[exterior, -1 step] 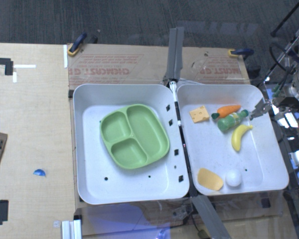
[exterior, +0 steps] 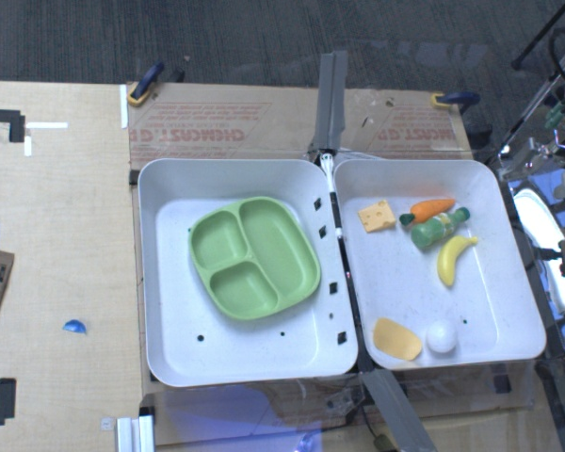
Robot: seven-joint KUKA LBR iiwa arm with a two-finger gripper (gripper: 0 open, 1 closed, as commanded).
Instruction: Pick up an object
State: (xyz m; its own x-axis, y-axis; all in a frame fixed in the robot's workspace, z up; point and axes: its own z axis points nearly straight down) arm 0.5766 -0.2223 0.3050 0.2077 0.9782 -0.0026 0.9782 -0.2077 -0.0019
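Here, a banana [exterior: 455,258] lies beside what looks like a green bottle [exterior: 439,228].

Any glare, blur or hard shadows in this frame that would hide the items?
Camera view: even, soft light; both bins read clearly, only faint shadows under the green tray and banana. Slightly soft overall, so the white ball nearly blends into the bin floor. Bright glare at the right edge, outside the bins.

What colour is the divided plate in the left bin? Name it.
Light green, plain; the camera view shows the divided plate in the left bin.
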